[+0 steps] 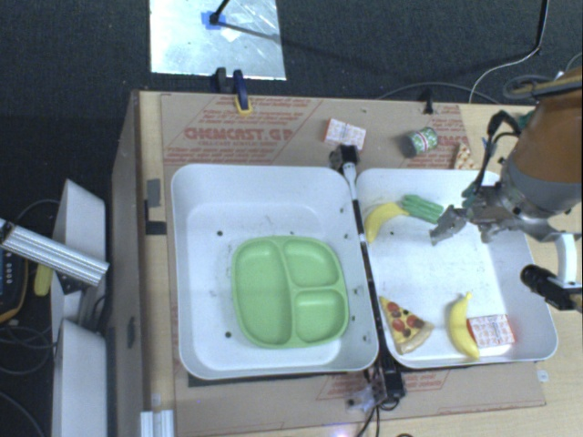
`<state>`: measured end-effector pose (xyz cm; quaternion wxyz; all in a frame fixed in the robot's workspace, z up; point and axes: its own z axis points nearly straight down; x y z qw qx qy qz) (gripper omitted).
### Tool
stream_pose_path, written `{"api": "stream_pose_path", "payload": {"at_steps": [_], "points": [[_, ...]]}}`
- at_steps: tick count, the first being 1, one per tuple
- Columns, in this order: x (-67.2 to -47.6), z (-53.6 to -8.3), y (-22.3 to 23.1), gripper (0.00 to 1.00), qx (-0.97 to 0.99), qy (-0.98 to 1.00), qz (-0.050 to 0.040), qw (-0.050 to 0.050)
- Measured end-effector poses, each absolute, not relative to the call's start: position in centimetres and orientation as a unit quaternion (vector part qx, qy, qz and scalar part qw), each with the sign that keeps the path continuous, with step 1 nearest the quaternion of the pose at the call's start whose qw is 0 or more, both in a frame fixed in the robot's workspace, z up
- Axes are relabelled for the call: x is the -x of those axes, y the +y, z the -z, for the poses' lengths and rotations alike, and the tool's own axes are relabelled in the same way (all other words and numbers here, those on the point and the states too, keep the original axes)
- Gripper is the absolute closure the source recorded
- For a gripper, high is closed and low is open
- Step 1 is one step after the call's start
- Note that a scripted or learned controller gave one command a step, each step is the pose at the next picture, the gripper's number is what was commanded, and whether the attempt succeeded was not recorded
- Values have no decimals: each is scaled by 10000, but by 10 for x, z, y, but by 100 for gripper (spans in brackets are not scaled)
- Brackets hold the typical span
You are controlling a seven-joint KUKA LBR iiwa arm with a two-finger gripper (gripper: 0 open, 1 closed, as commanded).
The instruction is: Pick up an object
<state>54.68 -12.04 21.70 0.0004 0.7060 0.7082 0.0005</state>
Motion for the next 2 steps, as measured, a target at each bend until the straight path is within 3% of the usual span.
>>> {"api": "stream_pose_path", "payload": {"at_steps": [1,2], "points": [[-489,-214,-190,0,-7068,7074,-1,12],[-486,-146,-180,0,-7067,7075,2,-5]]}}
